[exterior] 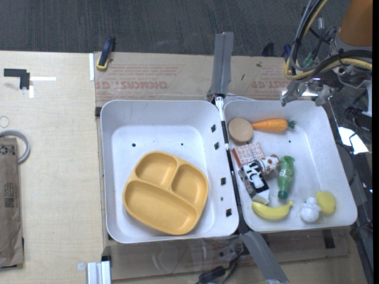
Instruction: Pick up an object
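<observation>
A robotics lab: a taped cardboard-topped bench [53,158] carries two white bins [112,158], left of the cabled robot arm [331,46], over dark carpet [148,10]

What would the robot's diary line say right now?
arm: above right bin's far corner | carrot, banana, bottle: in right bin | tray: left bin

Two bins sit side by side on the worktop [53,158]. The left bin [112,129] holds a divided plate [166,192] toward its front. In the right bin [337,158], a carrot [270,124] lies at the back beside a round disc [240,129]; a bottle [285,176] sits mid-bin; a banana [272,210] and lemon [325,202] lie along the front edge.
</observation>
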`<state>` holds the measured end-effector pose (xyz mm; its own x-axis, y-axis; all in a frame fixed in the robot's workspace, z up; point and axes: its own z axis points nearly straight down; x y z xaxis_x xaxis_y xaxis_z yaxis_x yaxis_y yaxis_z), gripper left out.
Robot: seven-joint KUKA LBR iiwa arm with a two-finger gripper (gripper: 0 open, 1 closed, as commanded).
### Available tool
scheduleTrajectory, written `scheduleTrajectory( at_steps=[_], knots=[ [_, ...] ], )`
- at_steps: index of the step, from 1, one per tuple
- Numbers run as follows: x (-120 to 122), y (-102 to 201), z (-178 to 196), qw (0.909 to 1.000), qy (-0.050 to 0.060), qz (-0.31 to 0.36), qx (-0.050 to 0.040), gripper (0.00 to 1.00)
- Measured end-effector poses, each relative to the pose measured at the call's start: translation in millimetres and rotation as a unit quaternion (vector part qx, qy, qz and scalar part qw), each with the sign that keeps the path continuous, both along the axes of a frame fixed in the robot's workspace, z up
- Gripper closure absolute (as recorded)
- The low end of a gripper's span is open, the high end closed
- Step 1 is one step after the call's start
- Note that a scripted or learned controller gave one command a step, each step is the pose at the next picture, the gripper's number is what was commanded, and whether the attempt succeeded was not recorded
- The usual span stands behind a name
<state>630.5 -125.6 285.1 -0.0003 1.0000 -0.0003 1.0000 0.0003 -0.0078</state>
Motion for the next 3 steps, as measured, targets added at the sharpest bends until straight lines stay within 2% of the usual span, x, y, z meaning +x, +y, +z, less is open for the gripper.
scheduleTrajectory(
  at_steps=[1,2,3],
  knots=[
    [21.0,-23.3,-122.5,0.9969,0.0,-0.078,-0.0008,0.0],
    [-43.1,-19.1,-196.9,0.9955,-0.001,-0.095,-0.0004,0.0],
    [-40.6,-0.1,-180.6,0.992,-0.001,-0.126,-0.0008,0.0]
  ],
)
